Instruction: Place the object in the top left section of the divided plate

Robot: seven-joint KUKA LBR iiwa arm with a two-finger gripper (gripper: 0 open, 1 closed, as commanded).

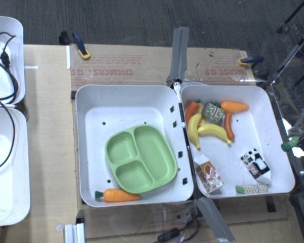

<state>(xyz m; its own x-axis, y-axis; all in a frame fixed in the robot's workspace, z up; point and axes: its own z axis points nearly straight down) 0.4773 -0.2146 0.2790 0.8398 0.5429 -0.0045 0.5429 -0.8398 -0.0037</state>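
On the table (45,135) we saw two shallow white bins set side by side. The left bin (91,105) held a green divided plate (140,159), lying a little turned, with one long compartment and two smaller ones, all of them bare. A toy carrot (117,195) lay just below the plate, near the bin's front wall and apart from the plate's rim. The right bin (273,135) held the other things: two bananas (205,129) touching each other, a second carrot (234,106) beside a small green packet (213,112), slim orange pieces next to them, a little carton (209,174) at the front left, a black-and-white pack (255,163) and a flat pale strip (252,189) near the front wall. We could not tell the state of the tool, nor what it had hold of.
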